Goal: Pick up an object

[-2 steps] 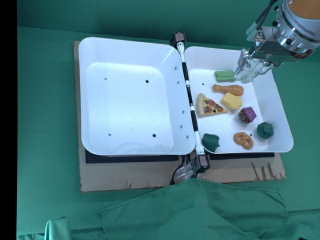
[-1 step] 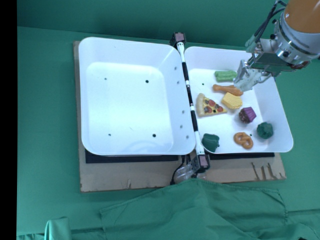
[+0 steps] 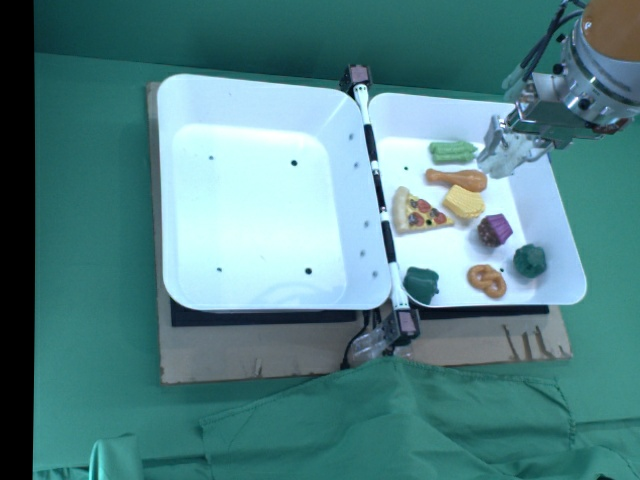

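You had the gripper (image 3: 497, 155) just right of the drumstick (image 3: 457, 178), whose long axis ran left-right; whether it was spread or pinched I couldn't tell.

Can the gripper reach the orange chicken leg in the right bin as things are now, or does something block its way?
Probably yes. The gripper hangs just beside the chicken leg, at its right end. The leg lies flat with nothing on top of it; the green pea pod and the yellow piece lie close by.

A robotics lab: green cloth (image 3: 90, 268) backdrop, two white bins (image 3: 260, 98) on cardboard (image 3: 250, 353), toy food (image 3: 420, 211).
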Available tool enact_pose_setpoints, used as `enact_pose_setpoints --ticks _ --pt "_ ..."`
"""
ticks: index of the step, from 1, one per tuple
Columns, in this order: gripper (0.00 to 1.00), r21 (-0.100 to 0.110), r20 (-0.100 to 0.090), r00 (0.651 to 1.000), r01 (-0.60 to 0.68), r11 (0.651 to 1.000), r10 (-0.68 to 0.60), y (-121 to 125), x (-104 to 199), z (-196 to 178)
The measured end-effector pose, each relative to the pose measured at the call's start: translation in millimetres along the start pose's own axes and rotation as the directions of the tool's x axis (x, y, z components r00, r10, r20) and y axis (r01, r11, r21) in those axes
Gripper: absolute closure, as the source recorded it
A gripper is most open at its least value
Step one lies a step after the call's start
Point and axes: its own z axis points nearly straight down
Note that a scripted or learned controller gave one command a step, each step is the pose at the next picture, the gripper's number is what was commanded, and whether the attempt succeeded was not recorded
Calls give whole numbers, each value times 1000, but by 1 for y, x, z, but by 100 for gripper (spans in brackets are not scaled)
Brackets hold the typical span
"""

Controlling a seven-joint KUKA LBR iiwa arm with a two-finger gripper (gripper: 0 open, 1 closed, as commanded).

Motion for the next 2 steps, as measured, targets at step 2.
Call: enact_pose_setpoints --ticks 2 --pt "100 3 0 1000 1 1000 -1 0 -16 9"
